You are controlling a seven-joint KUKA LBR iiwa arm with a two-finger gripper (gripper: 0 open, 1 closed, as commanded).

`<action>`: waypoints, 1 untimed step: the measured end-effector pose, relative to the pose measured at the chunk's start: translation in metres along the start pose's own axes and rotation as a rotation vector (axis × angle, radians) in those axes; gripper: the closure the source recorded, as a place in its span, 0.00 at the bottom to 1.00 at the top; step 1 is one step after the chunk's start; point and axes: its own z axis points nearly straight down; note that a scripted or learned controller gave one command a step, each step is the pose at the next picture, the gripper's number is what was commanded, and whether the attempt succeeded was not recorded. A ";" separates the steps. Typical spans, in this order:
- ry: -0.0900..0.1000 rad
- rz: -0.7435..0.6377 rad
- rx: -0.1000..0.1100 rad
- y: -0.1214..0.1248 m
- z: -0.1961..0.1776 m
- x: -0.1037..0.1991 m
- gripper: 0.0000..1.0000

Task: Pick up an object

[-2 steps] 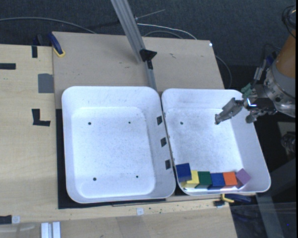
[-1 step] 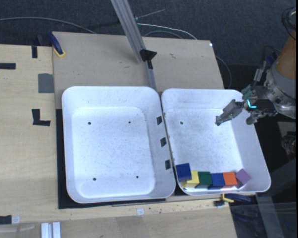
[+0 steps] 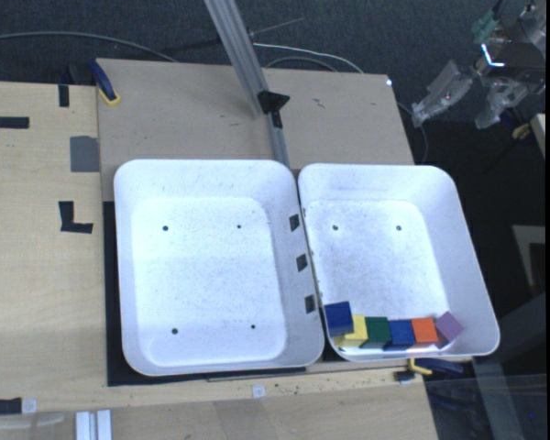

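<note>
Lining the right bin's (image 3: pixel 458 209) near wall, coloured blocks (image 3: pixel 390 330).

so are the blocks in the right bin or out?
In. The blocks sit in a row against the right bin's near wall.

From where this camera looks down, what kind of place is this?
Probably a robotics lab test bench. Two white bins, the left bin and right bin, sit on a wooden bench, small coloured blocks line one edge, and a gripper hangs nearby.
</note>
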 end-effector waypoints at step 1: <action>-0.001 0.001 0.008 0.000 -0.006 0.000 1.00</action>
